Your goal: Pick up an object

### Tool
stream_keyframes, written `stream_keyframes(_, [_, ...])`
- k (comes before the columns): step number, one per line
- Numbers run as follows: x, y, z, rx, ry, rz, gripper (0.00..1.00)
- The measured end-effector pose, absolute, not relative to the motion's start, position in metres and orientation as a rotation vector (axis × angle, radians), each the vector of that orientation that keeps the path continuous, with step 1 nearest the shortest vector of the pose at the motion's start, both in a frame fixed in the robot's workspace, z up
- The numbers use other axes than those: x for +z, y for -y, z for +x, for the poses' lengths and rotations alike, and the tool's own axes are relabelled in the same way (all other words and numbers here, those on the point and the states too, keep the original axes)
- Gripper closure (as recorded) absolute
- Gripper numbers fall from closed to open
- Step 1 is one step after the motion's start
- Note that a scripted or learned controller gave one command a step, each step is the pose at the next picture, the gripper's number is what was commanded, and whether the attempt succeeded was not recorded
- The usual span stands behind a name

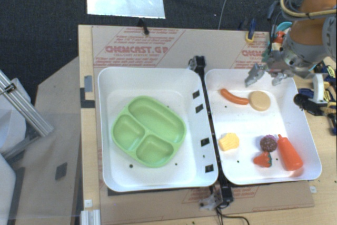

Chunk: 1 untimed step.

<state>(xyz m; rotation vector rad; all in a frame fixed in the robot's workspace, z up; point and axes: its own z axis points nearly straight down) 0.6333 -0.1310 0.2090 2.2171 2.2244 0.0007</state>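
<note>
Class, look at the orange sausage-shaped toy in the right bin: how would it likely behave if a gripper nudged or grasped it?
The sausage is long and rounded, so it would probably roll if nudged sideways. Its smooth, plastic-looking surface may slip between fingers.

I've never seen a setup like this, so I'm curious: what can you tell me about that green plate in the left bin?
The green plate is pale green, looks like smooth plastic, and has rounded corners. Raised ridges split it into three compartments: one long one along the far side and two smaller ones nearer the camera. All three hold nothing. It lies flat and right way up, turned at a slant, near the middle of the left bin, touching only its floor.
</note>
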Motion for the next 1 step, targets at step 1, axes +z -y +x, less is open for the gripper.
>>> stream_keyframes(1, [0.2204, 0.1308, 0.6344, 0.005, -2.226, 2.211, 1.0])
